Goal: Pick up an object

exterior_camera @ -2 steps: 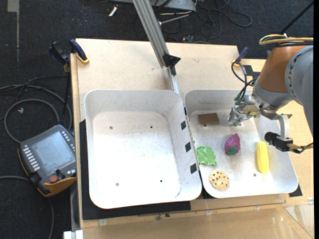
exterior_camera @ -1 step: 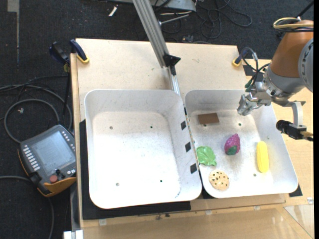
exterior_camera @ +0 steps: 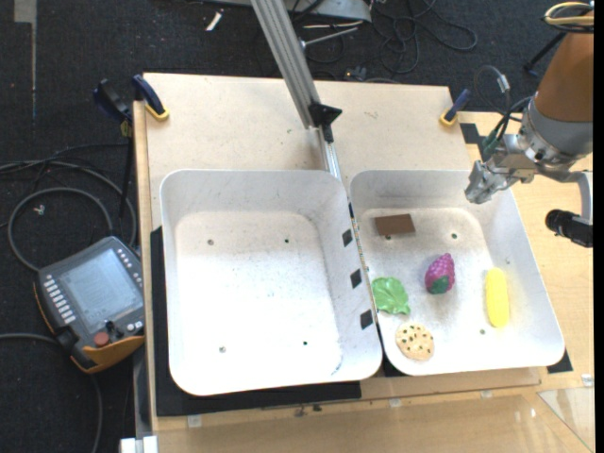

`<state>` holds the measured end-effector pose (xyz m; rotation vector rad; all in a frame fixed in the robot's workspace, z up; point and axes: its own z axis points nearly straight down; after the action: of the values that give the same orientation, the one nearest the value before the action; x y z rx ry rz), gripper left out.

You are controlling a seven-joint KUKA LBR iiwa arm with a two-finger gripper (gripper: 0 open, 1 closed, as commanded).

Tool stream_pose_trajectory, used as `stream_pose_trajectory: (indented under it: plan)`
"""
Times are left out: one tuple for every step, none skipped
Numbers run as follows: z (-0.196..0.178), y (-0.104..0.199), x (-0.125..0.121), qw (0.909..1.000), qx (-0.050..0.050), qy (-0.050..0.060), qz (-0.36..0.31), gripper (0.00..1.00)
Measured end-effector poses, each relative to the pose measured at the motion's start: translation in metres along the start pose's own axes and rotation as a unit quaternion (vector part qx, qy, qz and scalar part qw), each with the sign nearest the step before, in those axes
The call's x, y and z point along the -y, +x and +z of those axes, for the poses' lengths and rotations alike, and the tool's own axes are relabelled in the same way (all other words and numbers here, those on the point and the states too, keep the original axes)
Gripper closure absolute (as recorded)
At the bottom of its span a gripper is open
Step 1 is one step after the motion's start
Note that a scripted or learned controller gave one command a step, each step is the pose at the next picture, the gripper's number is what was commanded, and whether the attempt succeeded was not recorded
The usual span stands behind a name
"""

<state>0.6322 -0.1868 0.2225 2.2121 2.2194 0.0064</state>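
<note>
White shallow right bin [exterior_camera: 528, 281] holds 5 candidates: brown flat rectangular block [exterior_camera: 394, 224], purple knobbly grape toy [exterior_camera: 440, 273], yellow corn-like piece [exterior_camera: 496, 297], green leafy piece [exterior_camera: 390, 295], speckled tan cookie [exterior_camera: 414, 341]. Grey 2-finger gripper [exterior_camera: 479, 185] hovers over bin's far right corner, nothing visibly held; opening cannot be told, view blurred. Risk: descent here likely meets rim or bare floor, objects well apart from it.

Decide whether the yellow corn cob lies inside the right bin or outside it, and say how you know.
Inside. The yellow corn cob lies on the floor of the right bin, within its rim, near the right wall.

claw [exterior_camera: 478, 186] over right bin [exterior_camera: 528, 253] far rim | brown block [exterior_camera: 394, 224], purple toy [exterior_camera: 440, 274], corn [exterior_camera: 496, 297] inside
</note>
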Motion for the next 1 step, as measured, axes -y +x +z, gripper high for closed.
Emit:
stream_pose_trajectory:
  plan:
    - [-0.0298, 0.0000, -0.0016, 1.0000, 0.000, 0.001, 0.000, 1.00]
